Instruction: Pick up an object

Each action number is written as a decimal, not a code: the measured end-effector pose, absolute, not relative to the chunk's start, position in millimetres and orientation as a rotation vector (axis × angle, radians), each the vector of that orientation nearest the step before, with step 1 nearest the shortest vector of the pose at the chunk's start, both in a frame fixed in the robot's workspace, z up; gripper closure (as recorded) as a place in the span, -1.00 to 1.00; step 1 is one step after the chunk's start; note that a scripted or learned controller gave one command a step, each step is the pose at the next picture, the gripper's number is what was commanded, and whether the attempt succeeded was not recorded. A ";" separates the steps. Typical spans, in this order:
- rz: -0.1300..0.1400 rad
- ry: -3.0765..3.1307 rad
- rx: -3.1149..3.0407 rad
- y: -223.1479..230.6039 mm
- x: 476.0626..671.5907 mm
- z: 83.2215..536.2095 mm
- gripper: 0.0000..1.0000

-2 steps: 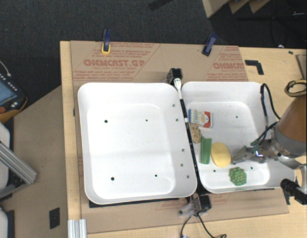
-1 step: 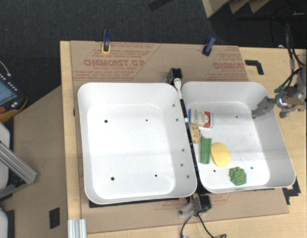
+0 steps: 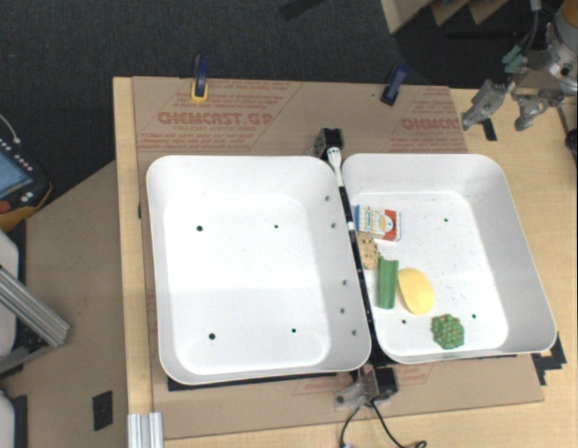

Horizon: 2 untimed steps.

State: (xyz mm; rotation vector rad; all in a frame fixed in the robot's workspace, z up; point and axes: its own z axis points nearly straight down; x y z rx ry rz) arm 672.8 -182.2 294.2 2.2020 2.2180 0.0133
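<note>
Yellow lump [image 3: 416, 290]: lies in the right bin [image 3: 513, 250], near the bin's left wall and low down.
Green stick [image 3: 388, 283]: just left of the yellow lump, touching it, standing end to end up and down the bin.
Green bumpy ball [image 3: 447, 331]: below and right of the yellow lump, near the bin's bottom wall.
Small packet [image 3: 377, 222]: above the yellow lump, white with blue and red on it; the words are too small to read.
Tan crumbly bit [image 3: 367, 249]: between the packet and the green stick.
Left bin [image 3: 176, 250]: beside the right bin, touching it along the middle.
Pincer [image 3: 505, 108]: up high past the right bin's top right corner, well apart from the yellow lump; its two fingers are spread apart with nothing between them.
Worktop [image 3: 270, 110]: brown board under both bins, with red writing "CHEMCAST GP".
</note>
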 end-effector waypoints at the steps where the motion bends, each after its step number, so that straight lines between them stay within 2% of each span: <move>1: 0.013 2.211 2.211 -177.3 601.4 454.9 -1.00; 2: 0.006 2.209 2.217 -217.4 546.5 541.4 -1.00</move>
